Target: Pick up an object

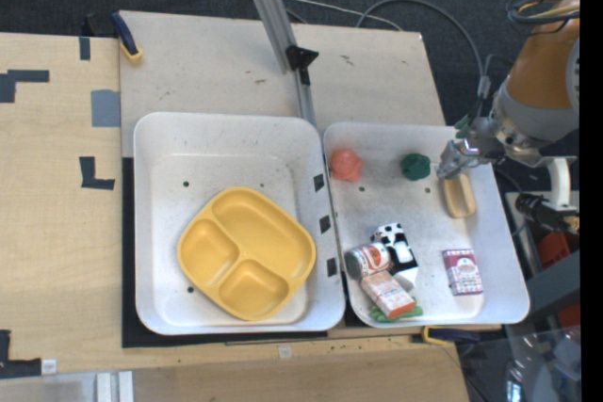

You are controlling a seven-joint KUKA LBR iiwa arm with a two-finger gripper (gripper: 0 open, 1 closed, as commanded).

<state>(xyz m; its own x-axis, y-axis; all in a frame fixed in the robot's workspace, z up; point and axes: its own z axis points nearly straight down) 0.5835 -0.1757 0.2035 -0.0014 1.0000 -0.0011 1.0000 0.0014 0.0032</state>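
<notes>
The tabletop [217, 71] carries two shallow white bins side by side. The left bin [160, 202] holds a yellow divided plate [247, 251], set at an angle and lying flat on the bin floor. The right bin [499, 292] holds the loose items available for picking, spread apart so that most can be approached singly.

Item positions in the right bin:
- Pink ball [346, 164]: far-left area, well apart from the rest.
- Green object [415, 167]: far centre, near the gripper.
- Tan bread-shaped piece [459, 197]: right side, just below the gripper.
- Small red carton [462, 271]: near-right area, lying flat.
- Black-and-white toy [394, 245], a can [366, 260] and a red-and-white packet [388, 297]: clustered in the near centre, touching or almost touching.

The arm reaches in from the right, and the gripper [450, 161] sits low over the bin's far-right area, between the green object and the tan piece. Nothing is visible between the fingers. Whether they are spread or closed cannot be determined from this slant, as they appear small and dark against the bin.

Judgement: the pick has not been completed. The green object or the tan piece is the likely target, given proximity. The clustered items would be harder, since neighbours obstruct finger entry.
</notes>
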